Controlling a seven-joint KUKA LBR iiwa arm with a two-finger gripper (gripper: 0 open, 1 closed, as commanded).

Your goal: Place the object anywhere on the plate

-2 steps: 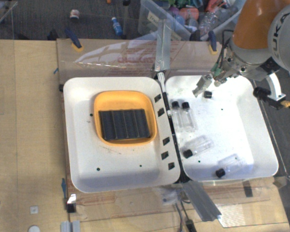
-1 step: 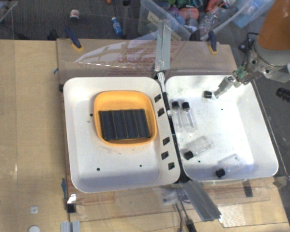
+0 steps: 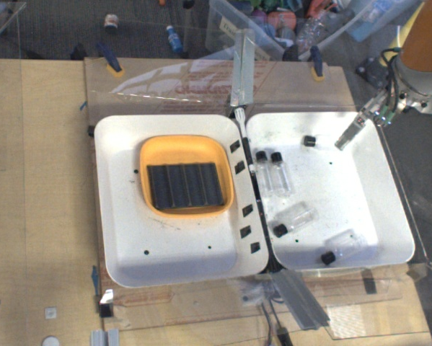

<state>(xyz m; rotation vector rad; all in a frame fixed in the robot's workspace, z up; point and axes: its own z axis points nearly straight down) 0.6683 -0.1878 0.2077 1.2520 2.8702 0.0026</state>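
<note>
Two shallow white bins are seen side by side on the wooden bench [image 3: 35, 193]. In the left bin [image 3: 115, 251] a rounded orange plastic plate [image 3: 149, 156] is set, and a dark ribbed rectangular block [image 3: 185, 186] lies flat in its middle, touching no rim of the bin.

In the right bin [image 3: 389, 222] several clear plastic vials with black caps are scattered. Two vials [image 3: 272, 170] lie side by side near the divider, caps toward the far edge. A third vial [image 3: 293, 218] lies below them, tilted, and a fourth [image 3: 341, 246] rests near the front right corner. A small loose black cap [image 3: 309, 141] sits apart near the far side of the bin.

The grey gripper [image 3: 341, 144] is held over the far right part of the right bin, slanting down from the upper right, just beside the loose cap and well apart from the plate. Whether the fingers are parted or closed cannot be told from this view, and nothing is seen between them
</note>
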